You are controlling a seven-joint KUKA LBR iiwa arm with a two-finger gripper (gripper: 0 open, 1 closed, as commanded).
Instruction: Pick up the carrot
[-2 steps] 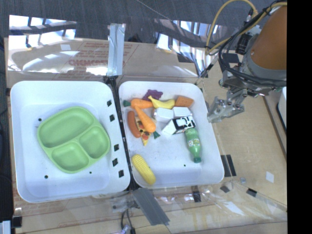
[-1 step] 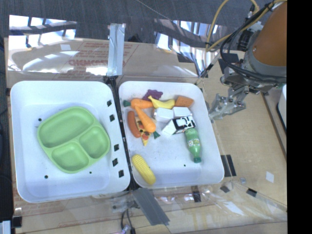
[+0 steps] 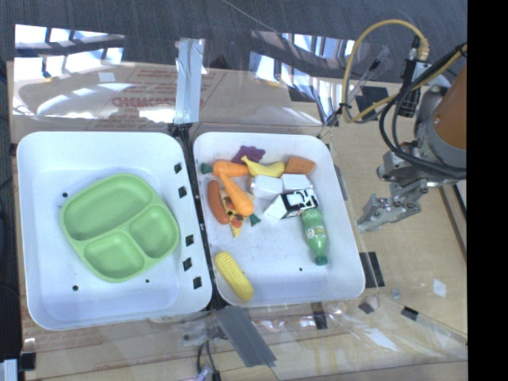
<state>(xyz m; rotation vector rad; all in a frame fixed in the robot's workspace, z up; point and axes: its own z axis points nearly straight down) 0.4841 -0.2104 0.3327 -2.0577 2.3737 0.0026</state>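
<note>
The carrot (image 3: 238, 196) is an orange tapered piece lying at a slant in the upper left of the right bin (image 3: 337, 264), among other toy foods. A red sausage (image 3: 215, 201) lies just to its left and a yellow banana (image 3: 264, 167) just above it. My gripper (image 3: 379, 215) hangs over the bare bench to the right of the right bin, outside its rim and well away from the carrot. It carries nothing that I can see.
The right bin also holds a corn cob (image 3: 234, 275), a green bottle (image 3: 314, 232), white blocks (image 3: 274, 187), a brown piece (image 3: 299, 165) and a purple item (image 3: 252, 153). A green divided plate (image 3: 119, 227) lies in the left bin (image 3: 36, 292). Cables (image 3: 373, 62) loop behind the arm.
</note>
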